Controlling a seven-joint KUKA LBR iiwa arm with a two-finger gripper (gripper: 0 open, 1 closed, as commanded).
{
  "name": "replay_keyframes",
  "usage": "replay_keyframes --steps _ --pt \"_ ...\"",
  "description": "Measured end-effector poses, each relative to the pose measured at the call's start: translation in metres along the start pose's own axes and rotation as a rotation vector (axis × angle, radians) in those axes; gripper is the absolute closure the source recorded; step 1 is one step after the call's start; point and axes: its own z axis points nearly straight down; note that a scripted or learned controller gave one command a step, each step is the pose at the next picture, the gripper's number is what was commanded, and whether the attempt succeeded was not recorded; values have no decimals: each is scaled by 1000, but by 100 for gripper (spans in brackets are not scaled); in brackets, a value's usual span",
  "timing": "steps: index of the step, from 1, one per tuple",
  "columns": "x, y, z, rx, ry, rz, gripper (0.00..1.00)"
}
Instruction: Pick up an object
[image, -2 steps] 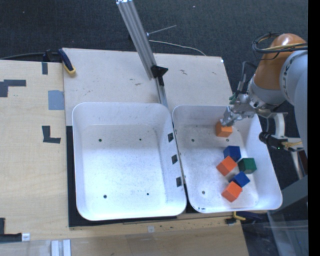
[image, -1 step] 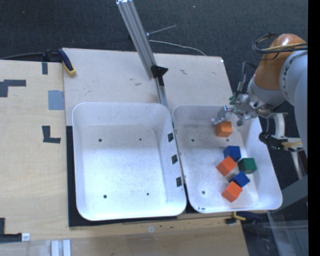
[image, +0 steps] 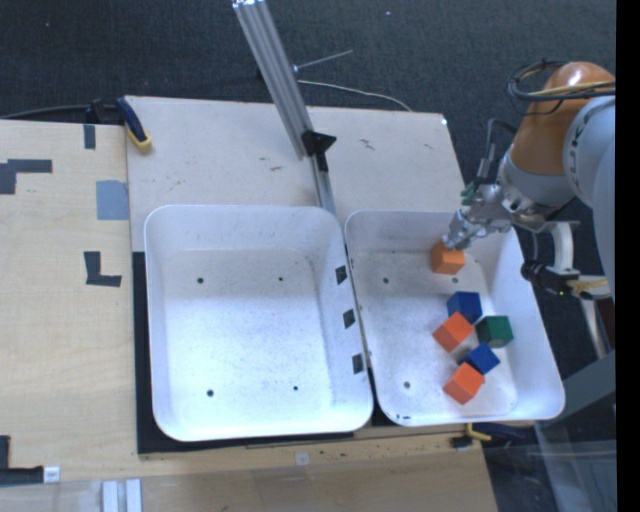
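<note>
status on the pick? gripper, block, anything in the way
Gripper over right bin, directly above orange block; grasp unconfirmed. Five other blocks clustered nearer the camera: blue, orange, green. Nothing blocking.

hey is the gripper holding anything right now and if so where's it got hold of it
It cannot be told. The gripper sits right at the top of an orange block in the right bin, but a grasp isn't visible.
</note>
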Motion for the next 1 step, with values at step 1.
replay_keyframes --steps 1 --pt "0 0 0 0 0 0 0"
